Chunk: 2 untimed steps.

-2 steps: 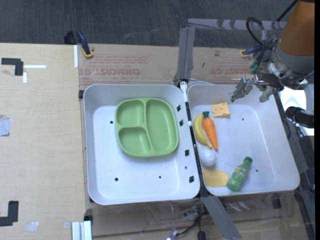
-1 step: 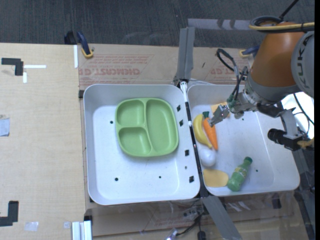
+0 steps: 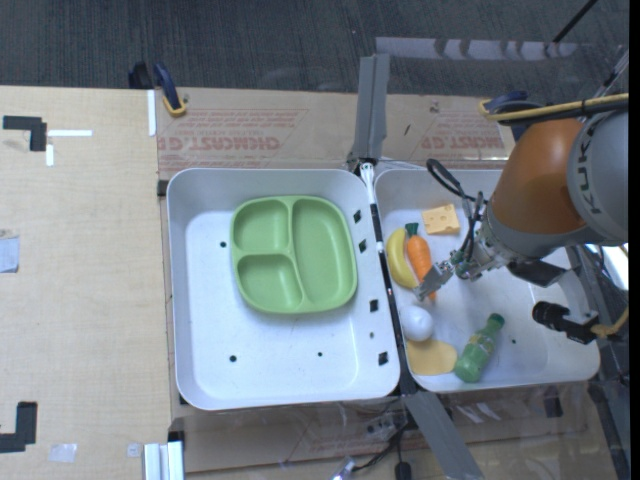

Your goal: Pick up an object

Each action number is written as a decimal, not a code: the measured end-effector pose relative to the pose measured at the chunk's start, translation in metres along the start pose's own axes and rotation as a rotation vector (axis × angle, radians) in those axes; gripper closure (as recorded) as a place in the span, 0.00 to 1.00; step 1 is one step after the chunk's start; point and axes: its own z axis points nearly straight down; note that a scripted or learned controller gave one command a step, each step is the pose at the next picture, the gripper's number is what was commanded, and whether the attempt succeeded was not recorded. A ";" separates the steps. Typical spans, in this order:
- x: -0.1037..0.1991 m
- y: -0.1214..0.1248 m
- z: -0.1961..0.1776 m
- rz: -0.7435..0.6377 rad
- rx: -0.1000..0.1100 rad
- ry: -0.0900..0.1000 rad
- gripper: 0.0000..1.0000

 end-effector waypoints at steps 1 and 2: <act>-0.017 0.034 0.006 0.052 -0.002 -0.001 0.00; -0.019 0.033 -0.003 0.058 -0.002 -0.002 1.00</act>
